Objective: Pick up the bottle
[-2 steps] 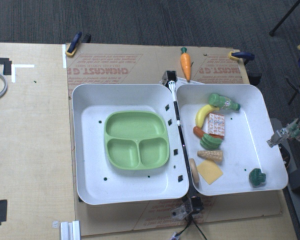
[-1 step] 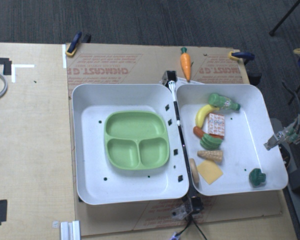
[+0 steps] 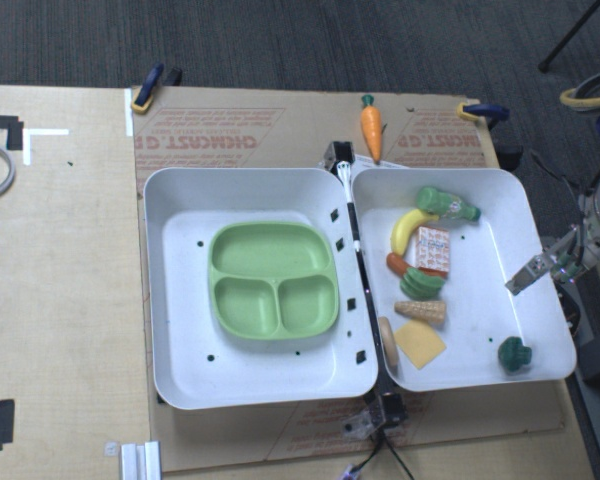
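Observation:
The bottle (image 3: 446, 205) is green with a pale cap and lies on its side in the back of the right bin (image 3: 480, 308), next to a yellow banana (image 3: 408, 231). My gripper (image 3: 532, 273) reaches in over that bin's right rim, with a grey tip pointing down-left. It is well to the right of the bottle and nearer the front, with bare bin floor between them. Nothing is seen in the gripper. Most of the arm is beyond the right edge of the view.
Left of the gripper lie a red-and-white box (image 3: 433, 250), a green piece (image 3: 421, 284), a cone (image 3: 422, 312) and a cheese slice (image 3: 420, 345). A green lump (image 3: 515, 354) sits in the front right corner. The left bin holds a green divided plate (image 3: 274, 281). A toy carrot (image 3: 370, 128) lies behind the bins.

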Controlling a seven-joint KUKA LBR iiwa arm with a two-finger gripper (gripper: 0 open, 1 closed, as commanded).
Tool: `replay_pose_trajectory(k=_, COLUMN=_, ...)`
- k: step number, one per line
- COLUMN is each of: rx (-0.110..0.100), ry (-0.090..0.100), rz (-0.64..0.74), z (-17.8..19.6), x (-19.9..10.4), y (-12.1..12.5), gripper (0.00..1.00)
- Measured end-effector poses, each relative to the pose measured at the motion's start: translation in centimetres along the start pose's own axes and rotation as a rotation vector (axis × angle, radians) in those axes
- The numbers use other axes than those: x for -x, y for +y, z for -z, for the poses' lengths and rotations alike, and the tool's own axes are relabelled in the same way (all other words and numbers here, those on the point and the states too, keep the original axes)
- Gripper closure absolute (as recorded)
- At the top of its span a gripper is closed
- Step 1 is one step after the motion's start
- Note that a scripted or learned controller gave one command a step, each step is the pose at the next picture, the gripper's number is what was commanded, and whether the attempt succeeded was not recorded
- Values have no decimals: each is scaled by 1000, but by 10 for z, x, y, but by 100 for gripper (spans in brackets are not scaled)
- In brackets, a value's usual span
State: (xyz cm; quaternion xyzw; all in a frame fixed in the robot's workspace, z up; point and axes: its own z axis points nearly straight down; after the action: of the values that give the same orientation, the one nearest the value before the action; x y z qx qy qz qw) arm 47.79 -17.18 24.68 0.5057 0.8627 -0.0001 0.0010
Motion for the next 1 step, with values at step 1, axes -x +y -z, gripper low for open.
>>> replay_pose_trajectory(k=1, rx=0, ry=0, rz=110, z=20, x=-28, y=16, gripper=100)
